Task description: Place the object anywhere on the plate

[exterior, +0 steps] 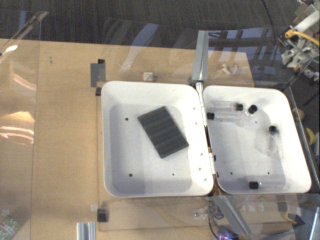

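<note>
Nearest, a black cap (253, 185) lies at six o'clock in the right bin (295, 149), against its wall. Clear bottles (225, 109) with black caps lie in that bin too: one on its side at eleven o'clock, one just beside it at twelve, one at three. Left bin (115, 179), at nine o'clock from them, holds the dark ribbed plate (163, 132), flat, askew and near its middle, well apart from the bottles

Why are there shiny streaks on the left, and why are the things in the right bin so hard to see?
Camera view: a clear sheet on the bench reflects lights as bright streaks; the clear bottles in the right bin nearly vanish against the white, except their black caps.
</note>
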`<state>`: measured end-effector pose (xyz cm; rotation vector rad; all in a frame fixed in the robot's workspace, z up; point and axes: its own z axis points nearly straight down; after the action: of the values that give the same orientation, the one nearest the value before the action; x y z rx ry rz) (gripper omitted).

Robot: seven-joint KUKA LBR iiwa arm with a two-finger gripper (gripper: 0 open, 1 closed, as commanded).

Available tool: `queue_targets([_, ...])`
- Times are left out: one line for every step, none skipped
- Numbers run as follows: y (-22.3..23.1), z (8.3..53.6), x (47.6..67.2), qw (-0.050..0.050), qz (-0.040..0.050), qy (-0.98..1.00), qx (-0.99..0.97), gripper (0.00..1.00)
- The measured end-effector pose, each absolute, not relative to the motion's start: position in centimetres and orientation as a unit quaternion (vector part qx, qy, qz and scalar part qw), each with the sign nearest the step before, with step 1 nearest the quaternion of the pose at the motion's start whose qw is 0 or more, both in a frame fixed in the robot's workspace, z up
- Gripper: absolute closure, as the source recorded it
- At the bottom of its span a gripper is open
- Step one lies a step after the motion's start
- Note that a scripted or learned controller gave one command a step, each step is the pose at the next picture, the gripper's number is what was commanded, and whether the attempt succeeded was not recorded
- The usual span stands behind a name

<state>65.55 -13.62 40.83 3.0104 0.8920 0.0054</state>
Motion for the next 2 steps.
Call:
queue_targets([-10.1,34.3,62.0,0.001,0.0017,0.434,0.901,1.0])
queue_targets([-12.5,25.9,66.4,0.0,0.0001,0.509,0.861,1.0])
